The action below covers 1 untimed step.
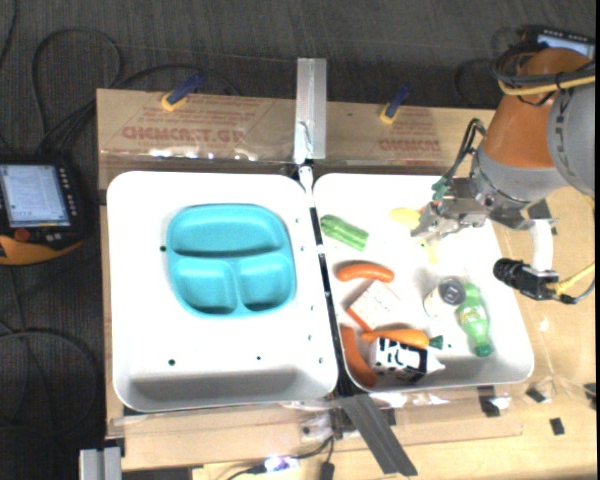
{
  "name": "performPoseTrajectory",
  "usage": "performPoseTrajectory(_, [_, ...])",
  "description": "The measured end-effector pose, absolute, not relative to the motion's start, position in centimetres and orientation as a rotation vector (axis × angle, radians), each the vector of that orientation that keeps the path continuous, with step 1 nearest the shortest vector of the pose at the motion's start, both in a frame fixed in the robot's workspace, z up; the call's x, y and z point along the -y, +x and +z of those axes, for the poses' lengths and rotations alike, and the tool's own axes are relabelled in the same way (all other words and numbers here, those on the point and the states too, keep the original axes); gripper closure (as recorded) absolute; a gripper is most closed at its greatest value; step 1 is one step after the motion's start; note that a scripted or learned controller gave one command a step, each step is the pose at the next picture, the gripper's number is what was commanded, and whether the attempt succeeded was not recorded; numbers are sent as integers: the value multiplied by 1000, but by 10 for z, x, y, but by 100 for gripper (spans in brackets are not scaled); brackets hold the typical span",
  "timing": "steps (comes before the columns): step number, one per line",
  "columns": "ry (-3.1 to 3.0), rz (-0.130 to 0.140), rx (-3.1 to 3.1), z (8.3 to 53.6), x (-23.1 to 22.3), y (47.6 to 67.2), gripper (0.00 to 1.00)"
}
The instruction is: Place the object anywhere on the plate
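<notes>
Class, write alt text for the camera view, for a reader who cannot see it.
A grey and orange robot arm holds its gripper over the right white bin, above a small yellow item, with a green bottle and orange pieces nearby. The left bin holds a blue divided plate.

Grey arm reaching in from right; tool [432, 224] low, finger state seemingly indistinct

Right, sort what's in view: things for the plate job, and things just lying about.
For the job: blue plate, tool, yellow item beside the tool.

Lying about: green pickle, sausage, carrot, green bottle, handheld controller.
</notes>
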State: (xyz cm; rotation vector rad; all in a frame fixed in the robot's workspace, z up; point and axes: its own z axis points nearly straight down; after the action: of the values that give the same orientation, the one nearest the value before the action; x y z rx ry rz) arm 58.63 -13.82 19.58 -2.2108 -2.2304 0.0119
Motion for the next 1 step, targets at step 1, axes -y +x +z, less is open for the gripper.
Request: performPoseTrajectory(1, [-2289,9,2145,180,37,552,100])
